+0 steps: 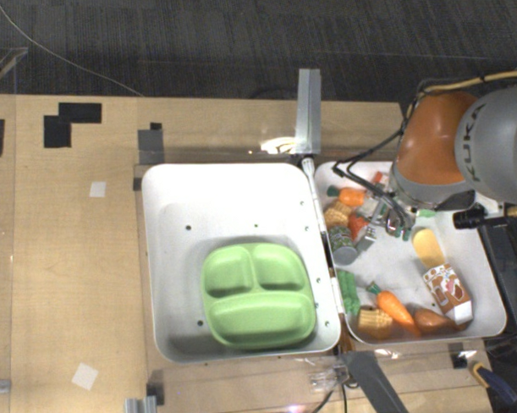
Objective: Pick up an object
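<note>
The right bin [485,261] holds several toy foods. An orange piece [353,195], a tan piece [337,215] and a red piece [358,227] lie at its far left, with a grey cylinder [345,252] just below them. My gripper [379,216] hangs low over this cluster, right beside the red piece. The wrist hides what is under it, and I see nothing held. A yellow lemon-shaped piece [427,246] lies to the gripper's right.
The left bin [171,247] bears a green divided plate [258,293]. Along the right bin's near edge lie a green vegetable [349,292], corn [373,323], a carrot [395,307], a brown sausage [433,321] and a brown-and-white carton [448,290]. A metal post [308,111] stands behind the bins.
</note>
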`<state>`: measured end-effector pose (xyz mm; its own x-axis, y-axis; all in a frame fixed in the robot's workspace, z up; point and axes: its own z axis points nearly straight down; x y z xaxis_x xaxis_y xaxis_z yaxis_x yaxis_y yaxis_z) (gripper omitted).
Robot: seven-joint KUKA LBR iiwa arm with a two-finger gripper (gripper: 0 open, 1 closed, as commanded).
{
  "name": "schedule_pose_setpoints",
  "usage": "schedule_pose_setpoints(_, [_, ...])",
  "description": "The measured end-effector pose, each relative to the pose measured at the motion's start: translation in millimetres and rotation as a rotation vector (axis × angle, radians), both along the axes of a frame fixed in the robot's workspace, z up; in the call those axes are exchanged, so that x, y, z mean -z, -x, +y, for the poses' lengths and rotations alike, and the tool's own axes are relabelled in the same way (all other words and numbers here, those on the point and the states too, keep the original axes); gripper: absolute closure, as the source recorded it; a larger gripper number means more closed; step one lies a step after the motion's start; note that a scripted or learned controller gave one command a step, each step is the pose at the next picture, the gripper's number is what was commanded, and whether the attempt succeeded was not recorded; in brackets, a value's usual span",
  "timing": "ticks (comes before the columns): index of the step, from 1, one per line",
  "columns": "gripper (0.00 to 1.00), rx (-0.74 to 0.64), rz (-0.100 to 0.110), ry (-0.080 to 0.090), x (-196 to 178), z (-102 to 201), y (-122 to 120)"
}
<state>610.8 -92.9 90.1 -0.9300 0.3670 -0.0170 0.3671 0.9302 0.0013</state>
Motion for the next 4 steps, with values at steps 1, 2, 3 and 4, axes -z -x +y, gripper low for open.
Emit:
schedule_pose_setpoints(1, [0.0,0.169,-0.003,-0.005,-1,-24,88])
schedule_pose_setpoints(2, [0.0,0.14,-0.008,-0.002,-1,0,99])
schedule_pose_setpoints(3, [0.0,0.254,-0.001,-0.007,0,-6,29])
schedule_pose_setpoints(4, [0.0,0.361,0.056,-0.004,0,-11,-41])
